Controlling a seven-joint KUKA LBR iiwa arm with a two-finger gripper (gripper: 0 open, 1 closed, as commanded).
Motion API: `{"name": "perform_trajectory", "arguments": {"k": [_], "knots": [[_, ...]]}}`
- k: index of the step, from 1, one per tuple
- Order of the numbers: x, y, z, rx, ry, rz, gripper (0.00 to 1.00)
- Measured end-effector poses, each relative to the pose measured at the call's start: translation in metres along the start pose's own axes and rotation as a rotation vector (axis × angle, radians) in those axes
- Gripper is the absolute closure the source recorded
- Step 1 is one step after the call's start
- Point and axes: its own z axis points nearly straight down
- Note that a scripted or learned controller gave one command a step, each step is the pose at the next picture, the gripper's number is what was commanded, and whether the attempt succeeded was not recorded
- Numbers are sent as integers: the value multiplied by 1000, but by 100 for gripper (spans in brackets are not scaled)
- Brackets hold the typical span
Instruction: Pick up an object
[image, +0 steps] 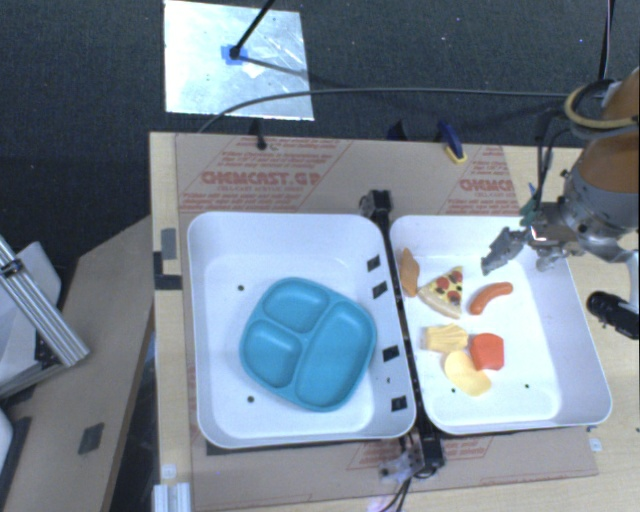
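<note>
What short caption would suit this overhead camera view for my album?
Robot arm's tool hovers over the right bin of toy food near a sausage; a blue divided plate sits in the left bin.

toy foods (462, 325) in right bin (570, 400)

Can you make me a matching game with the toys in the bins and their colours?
Match each thing to its colour.

Things:
1. plate
2. sausage
3. pizza slice
4. block next to the cheese

Colours:
A. yellow with red dots
B. blue
C. bright orange-red, square shape
D. reddish-orange, long and curved

Pairs: 1-B, 2-D, 3-A, 4-C

The plate lies in the left bin; the other three lie in the right bin.
</note>
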Motion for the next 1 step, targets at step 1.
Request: {"name": "perform_trajectory", "arguments": {"k": [1], "knots": [[0,2,-5,-10,-2,-2,0]]}}
